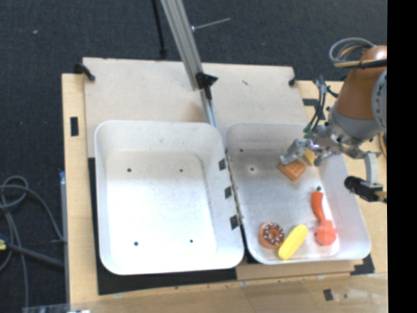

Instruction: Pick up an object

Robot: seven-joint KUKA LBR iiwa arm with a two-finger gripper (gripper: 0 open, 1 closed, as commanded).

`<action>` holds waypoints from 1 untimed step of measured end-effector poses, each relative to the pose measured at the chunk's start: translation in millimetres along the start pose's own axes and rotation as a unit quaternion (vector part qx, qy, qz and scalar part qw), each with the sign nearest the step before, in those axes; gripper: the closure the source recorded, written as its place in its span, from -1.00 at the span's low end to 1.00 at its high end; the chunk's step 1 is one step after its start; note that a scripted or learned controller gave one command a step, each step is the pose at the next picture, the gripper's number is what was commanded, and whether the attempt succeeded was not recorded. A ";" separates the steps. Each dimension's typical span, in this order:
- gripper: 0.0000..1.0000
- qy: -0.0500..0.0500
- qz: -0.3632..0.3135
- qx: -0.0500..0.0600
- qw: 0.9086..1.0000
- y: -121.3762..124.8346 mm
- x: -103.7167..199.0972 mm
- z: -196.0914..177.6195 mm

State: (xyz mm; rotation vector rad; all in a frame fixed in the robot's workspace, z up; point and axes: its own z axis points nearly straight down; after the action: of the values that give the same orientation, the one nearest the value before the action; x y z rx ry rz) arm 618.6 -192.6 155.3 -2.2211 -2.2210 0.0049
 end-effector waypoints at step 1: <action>-1.00 0.000 0.002 0.001 1.000 -0.9 -0.8 52.6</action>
State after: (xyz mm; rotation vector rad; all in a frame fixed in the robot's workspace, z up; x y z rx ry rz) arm 617.6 -193.5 102.8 -2.2239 -2.2170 0.0062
